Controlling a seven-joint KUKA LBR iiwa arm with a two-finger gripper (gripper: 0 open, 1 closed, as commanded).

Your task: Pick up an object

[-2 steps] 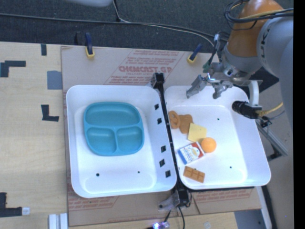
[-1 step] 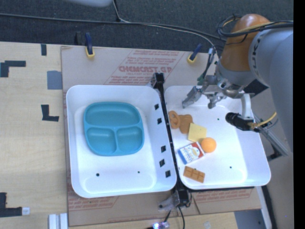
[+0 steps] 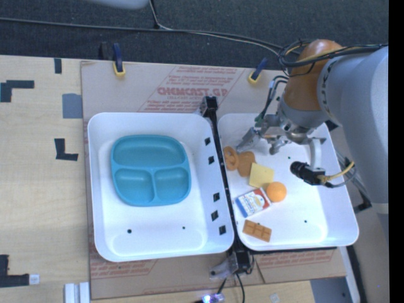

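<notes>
Camera view: the hand (image 3: 260, 139) is seen spread, holding nothing, over the right bin (image 3: 334, 223) near its far-left corner, just above a brown pastry-like toy (image 3: 238, 159). Touching it lies a yellow wedge (image 3: 261, 174), with an orange ball (image 3: 276, 192) beside that. All are judged light, stiff and smooth; the wedge's flat sides suit pinching. The left bin (image 3: 101, 226) carries a teal tray (image 3: 151, 170).

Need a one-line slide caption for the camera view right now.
Claw open over the right bin above toy foods; blue tray in the left bin.
</notes>
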